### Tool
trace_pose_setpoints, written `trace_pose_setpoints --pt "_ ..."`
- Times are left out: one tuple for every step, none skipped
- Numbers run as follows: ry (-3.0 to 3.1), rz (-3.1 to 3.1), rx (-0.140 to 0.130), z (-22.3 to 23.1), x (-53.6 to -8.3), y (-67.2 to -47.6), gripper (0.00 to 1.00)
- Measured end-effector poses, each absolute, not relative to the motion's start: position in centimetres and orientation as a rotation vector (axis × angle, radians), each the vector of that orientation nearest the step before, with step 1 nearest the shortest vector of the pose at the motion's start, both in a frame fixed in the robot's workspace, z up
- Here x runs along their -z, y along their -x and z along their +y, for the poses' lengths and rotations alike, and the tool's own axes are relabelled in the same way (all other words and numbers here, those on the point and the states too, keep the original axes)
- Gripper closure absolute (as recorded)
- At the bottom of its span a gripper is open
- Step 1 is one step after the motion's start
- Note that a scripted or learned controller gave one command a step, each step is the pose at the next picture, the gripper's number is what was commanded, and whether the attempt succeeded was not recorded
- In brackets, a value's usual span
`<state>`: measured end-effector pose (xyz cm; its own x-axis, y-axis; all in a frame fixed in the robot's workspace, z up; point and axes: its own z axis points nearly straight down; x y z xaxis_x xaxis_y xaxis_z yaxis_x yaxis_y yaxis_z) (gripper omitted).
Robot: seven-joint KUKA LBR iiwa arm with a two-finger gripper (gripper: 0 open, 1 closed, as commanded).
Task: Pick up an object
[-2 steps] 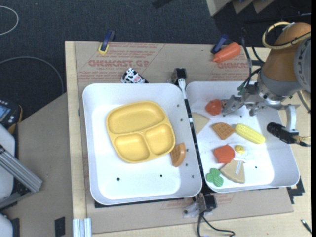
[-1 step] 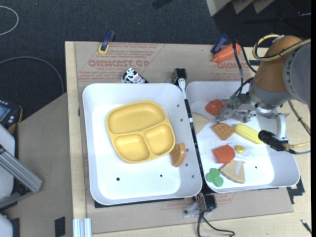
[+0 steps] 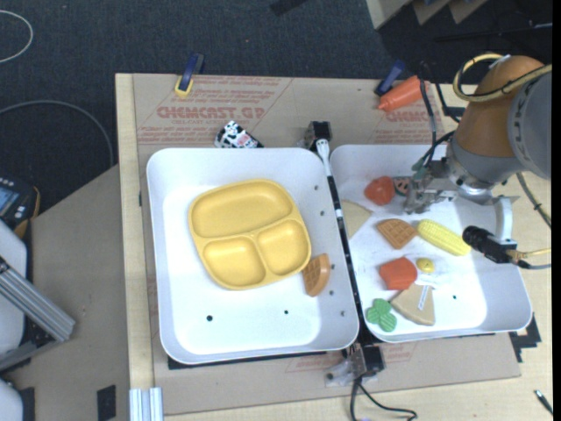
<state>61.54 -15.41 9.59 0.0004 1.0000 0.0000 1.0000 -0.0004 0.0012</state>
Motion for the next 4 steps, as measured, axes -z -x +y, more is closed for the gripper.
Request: trace_pose_setpoints --pt "-2.218 2.215 -0.005 -15.7 -15.8 -61.0 1.0" --pt "-2.216 2.216 -0.006 -15.8 -22.2 -60.9 1.0" --pt "-2.218 2.219 -0.003 -15.9 -22.5 -61.0 1.0" --pt "-2.219 2.229 0.0 -11.2 -23.4 -59.6 1.0"
